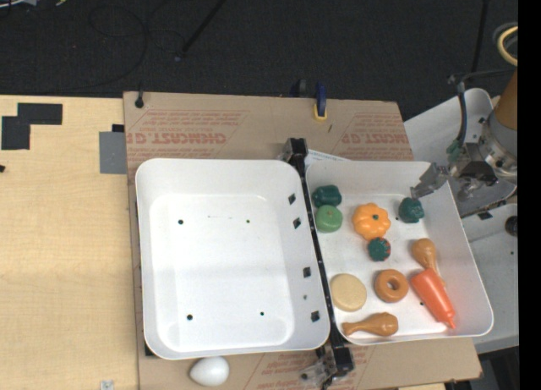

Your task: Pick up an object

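Note:
The right bin (473, 295) holds several toy foods. Among them are an orange pumpkin (371, 221), a donut (390, 285), a carrot (434, 295), a beige disc (348, 292), a drumstick (370, 325), a tan gourd (424, 253), a light green ball (328, 219) and a dark green piece (326, 196). A small teal piece (379, 249) lies mid-bin. Another teal piece (411, 210) sits near the far right rim. My gripper (425, 185) hangs over that corner, its tip just above and right of this teal piece. Whether it touches the piece is unclear.
The left bin (152, 211) stands beside the right one, with a black divider (306, 236) between them. A white egg-shaped object (209, 370) lies outside the bins at the front. Cardboard (220, 126) lies under both bins, with a blue clamp (320, 102) on its far edge.

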